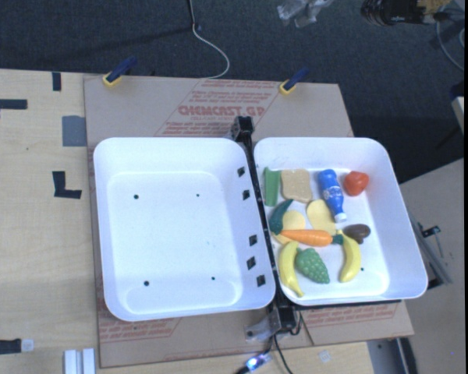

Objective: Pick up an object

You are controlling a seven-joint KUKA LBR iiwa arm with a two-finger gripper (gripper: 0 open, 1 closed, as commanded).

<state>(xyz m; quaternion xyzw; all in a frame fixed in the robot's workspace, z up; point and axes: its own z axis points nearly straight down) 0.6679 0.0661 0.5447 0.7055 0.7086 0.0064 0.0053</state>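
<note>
Bench (31, 209): right bin (398, 209) holds carrot (306, 238), bananas, blue bottle (332, 193).

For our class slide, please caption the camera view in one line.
Toy foods, including a carrot, blue bottle and tomato, crowd the right bin while the gripper hangs high above.

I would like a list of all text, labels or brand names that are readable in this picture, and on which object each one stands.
"CHEMCAST GP", printed in red on the brown cardboard sheet under the two white bins; it reads upside down from this camera.
Smaller red lines around that word on the same sheet: too blurred to read.
Label on the blue toy bottle with white cap in the right white bin: too small to read.
</note>
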